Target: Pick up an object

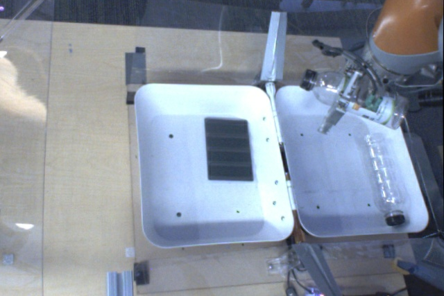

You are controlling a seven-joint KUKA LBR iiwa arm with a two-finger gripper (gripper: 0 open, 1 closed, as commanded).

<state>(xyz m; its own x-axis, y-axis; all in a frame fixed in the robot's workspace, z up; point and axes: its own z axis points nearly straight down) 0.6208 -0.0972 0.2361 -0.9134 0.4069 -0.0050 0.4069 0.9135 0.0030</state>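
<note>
White plastic bins (156, 149) number two: one black ribbed block (229, 149) lies left, one clear plastic bottle (383, 177) right; the claw (340, 104) grips a second clear bottle (326, 85).

A dark ribbed rectangular block (229, 149) lies flat near the middle of the left bin (159, 211). In the right bin (333, 211), a clear plastic bottle with a dark cap (383, 177) lies along the right edge, cap toward the near right corner. The gripper (341, 102) holds a second clear bottle (350, 97) above that bin's far edge.
</note>
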